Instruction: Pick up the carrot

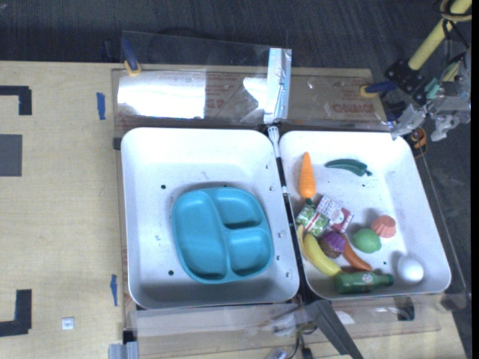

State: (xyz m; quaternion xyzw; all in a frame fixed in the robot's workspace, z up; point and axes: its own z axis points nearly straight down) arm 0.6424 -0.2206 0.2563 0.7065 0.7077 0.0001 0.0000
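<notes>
Left bin (142, 155): holding one blue divided tray (222, 232), lying flat toward the bin's near half, three compartments showing.

Right bin (426, 223): holding the loose items.
- Carrot (307, 176): lying near the bin's left wall, toward the far side, pointed end facing the far edge, apart from the gripper.
- Dark green pepper (348, 167): lying just right of the carrot, not touching it.
- Printed packet (323, 216): sitting just below the carrot's blunt end (contact between them is unclear).
- Purple item (334, 241) and banana (319, 254): crowding together below the packet; the banana is curving along the left side.
- Small orange piece (356, 259): leaning against the purple item.
- Green ball (367, 240) and pink shell-like piece (385, 226): sitting side by side.
- Green bottle (363, 280): lying on its side along the near wall.
- White egg (410, 268): resting in the near right corner.

Gripper (419, 118): hovering beyond the right bin's far right corner, outside it; whether its jaws are parted or closed cannot be made out.
</notes>
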